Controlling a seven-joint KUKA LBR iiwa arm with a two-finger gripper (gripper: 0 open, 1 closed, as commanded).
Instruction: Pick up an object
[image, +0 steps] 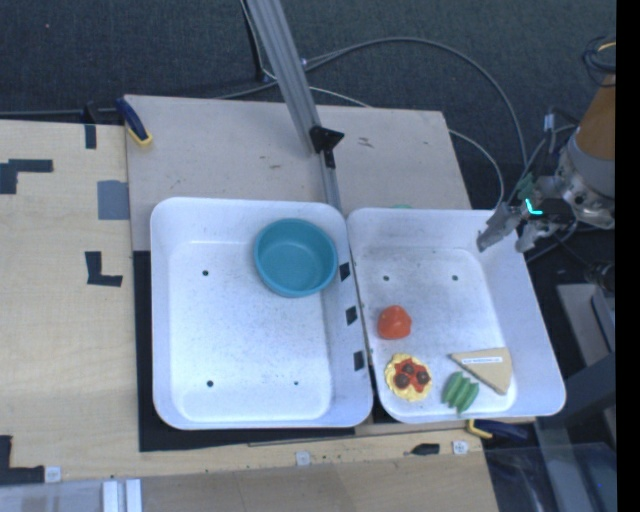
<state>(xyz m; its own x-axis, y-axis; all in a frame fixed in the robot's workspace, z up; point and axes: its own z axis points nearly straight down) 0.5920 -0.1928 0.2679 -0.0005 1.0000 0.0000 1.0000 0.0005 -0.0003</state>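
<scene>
The grey two-finger gripper (505, 232) hung over the right shallow white bin's (520, 300) two-o'clock rim; I couldn't tell its grip state. At that bin's six o'clock lay a red tomato-like ball (394, 322), small round pizza (408, 376), tan sandwich wedge (484, 368) and green pods (460, 391). A blue round bowl (295, 257) sat at twelve o'clock in the left white bin (200, 330).

Two shallow white bins sit side by side: the left bin (180, 300), toward nine o'clock, holds one thing, a blue bowl (295, 257) at its twelve o'clock end. The right bin (525, 330), toward three o'clock, holds four things, one of each kind: one red tomato-like ball (394, 322) near its centre, and along its six o'clock edge one small round pizza (408, 376), one green pod-like vegetable (460, 391) and one tan wedge-shaped sandwich (485, 369). That makes five loose objects in all, four of them food-shaped toys and one a dish.
</scene>
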